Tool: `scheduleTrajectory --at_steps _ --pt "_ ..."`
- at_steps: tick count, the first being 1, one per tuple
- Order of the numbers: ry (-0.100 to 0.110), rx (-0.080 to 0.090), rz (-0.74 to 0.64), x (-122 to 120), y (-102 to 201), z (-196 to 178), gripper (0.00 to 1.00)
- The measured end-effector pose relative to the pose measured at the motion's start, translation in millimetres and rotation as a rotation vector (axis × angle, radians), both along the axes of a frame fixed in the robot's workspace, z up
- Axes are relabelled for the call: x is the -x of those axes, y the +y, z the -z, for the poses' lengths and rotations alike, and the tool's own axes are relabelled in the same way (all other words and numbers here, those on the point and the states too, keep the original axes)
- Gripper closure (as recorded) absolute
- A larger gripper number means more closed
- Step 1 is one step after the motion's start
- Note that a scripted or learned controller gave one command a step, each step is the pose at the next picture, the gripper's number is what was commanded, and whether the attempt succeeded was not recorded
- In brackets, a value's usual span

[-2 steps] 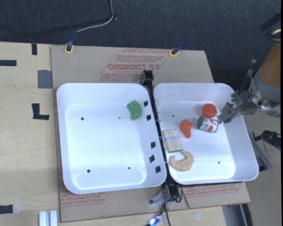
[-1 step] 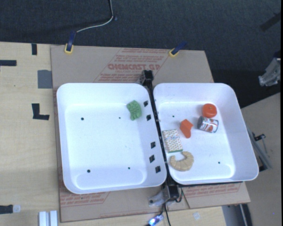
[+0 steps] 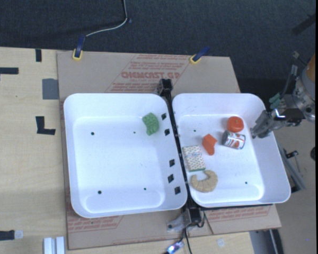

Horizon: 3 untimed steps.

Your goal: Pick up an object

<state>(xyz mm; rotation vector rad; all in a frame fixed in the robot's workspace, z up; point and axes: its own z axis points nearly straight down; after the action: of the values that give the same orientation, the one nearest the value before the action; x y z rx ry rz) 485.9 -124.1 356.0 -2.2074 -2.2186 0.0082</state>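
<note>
Tan croissant (image 3: 204,181) lies in the right bin (image 3: 254,194), well apart from the hand (image 3: 261,129); its grip unclear.

Two white bins side by side, green piece (image 3: 151,123) in left bin (image 3: 85,157), can (image 3: 234,140), orange block (image 3: 209,144), packet (image 3: 193,158) in right bin (image 3: 265,179), gripper (image 3: 261,130) at right rim.

Robot lab: taped bench (image 3: 21,142), clamped cardboard (image 3: 148,73), white bins (image 3: 74,142).
</note>
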Motion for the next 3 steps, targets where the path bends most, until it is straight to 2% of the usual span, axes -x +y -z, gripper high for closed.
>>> scheduleTrajectory --at_steps 1,2,3 --pt "-0.001 0.002 -0.002 3.5 71.3 78.0 1.00" --pt "-0.009 0.005 0.002 2.4 66.9 63.5 1.00" --pt "-0.021 0.003 -0.004 1.3 125.7 -30.3 1.00"
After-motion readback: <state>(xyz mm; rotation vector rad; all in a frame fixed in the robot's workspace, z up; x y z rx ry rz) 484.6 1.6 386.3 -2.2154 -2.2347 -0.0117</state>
